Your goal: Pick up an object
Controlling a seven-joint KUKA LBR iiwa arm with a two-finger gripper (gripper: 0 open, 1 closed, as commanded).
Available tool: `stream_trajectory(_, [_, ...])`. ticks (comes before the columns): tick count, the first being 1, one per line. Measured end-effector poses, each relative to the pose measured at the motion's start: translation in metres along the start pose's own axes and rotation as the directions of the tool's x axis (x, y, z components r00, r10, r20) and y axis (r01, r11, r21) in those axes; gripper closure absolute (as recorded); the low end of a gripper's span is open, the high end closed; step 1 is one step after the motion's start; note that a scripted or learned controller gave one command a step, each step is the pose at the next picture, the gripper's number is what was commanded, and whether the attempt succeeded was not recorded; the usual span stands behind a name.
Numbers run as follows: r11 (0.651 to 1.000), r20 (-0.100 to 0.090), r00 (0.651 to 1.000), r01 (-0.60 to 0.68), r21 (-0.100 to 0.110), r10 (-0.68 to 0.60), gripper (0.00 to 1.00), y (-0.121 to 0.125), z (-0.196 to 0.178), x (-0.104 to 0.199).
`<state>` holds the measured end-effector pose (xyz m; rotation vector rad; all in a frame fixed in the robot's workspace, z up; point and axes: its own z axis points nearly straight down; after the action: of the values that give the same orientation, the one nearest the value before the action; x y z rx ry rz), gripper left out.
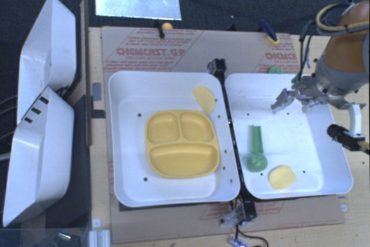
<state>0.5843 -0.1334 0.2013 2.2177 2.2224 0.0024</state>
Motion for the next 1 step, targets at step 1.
stream_trajectory(1, [1.0, -0.002, 1.0, 0.0, 0.008, 0.0, 0.0, -0.035, 0.0715, 0.0353])
